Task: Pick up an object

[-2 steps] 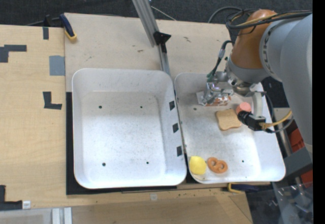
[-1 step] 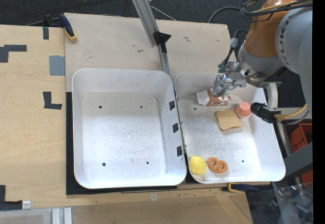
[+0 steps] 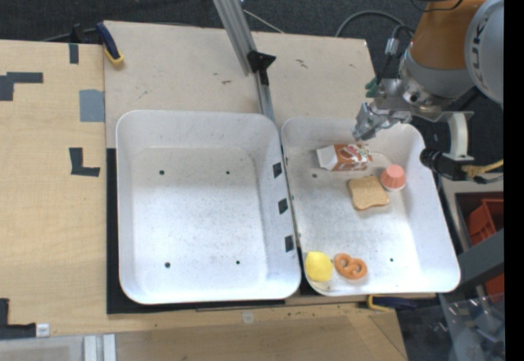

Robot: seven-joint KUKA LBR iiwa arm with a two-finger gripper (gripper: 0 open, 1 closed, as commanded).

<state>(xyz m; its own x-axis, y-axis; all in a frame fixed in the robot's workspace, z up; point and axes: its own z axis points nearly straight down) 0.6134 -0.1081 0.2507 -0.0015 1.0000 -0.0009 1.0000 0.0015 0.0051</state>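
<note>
Five small things lie in the right bin (image 3: 426, 212): a red-and-white packet (image 3: 344, 157), a pink cup (image 3: 394, 178), a toast slice (image 3: 368, 193), a lemon (image 3: 318, 267) and a pretzel (image 3: 350, 267). Just above the packet's right end hangs the end effector (image 3: 361, 132), its opening impossible to tell. Left bin (image 3: 131, 187) adjoins on the desk (image 3: 180, 65).

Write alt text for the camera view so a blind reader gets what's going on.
A grey robot arm's gripper hovers just above a white snack packet in the right bin, which also holds a toast slice, pink cup, lemon and pretzel. Beside it sits the left bin.
</note>
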